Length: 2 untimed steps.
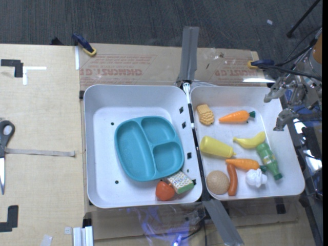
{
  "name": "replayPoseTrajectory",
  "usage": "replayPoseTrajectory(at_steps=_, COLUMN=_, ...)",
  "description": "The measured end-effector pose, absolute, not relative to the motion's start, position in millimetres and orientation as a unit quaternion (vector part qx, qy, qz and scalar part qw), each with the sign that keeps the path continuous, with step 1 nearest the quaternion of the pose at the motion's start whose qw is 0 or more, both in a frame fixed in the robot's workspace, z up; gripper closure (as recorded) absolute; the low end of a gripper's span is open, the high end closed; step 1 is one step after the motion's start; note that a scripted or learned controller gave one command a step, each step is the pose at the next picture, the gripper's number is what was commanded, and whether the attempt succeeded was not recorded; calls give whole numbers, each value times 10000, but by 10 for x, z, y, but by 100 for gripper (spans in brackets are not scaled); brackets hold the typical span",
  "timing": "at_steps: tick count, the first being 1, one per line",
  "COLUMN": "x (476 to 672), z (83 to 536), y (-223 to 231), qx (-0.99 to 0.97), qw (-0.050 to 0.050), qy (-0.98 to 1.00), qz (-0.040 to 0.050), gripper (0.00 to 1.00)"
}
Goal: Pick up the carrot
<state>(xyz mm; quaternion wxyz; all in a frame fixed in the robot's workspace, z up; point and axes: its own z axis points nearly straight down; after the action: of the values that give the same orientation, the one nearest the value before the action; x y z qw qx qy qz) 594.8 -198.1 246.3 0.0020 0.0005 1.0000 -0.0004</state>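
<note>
Tomato [164,190] by blue plate [149,147]; carrot [236,117] in right bin [294,186].

Both bins are white: the left bin [92,137] and the right bin [292,188]. In the left one lies a teal divided plate [148,147], with a red-orange tomato [165,191] at the near edge. In the right bin, the carrot [234,117] is orange with a green top, the banana [250,140] yellow, the bottle [269,160] green, the squeeze bottle [216,147] yellow. The worktop [41,117] is pale wood-coloured, and the floor [128,9] beyond it is dark grey.
</note>
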Motion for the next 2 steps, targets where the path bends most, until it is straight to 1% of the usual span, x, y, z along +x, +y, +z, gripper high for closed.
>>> replayPoseTrajectory(at_steps=1, x=6319, z=939, y=-1828, qx=153, qw=31, qy=9999, qz=-7, gripper=0)
replayPoseTrajectory(at_steps=2, x=6341, z=1052, y=-1814, qx=136, qw=62, qy=9999, qz=-17, gripper=100)
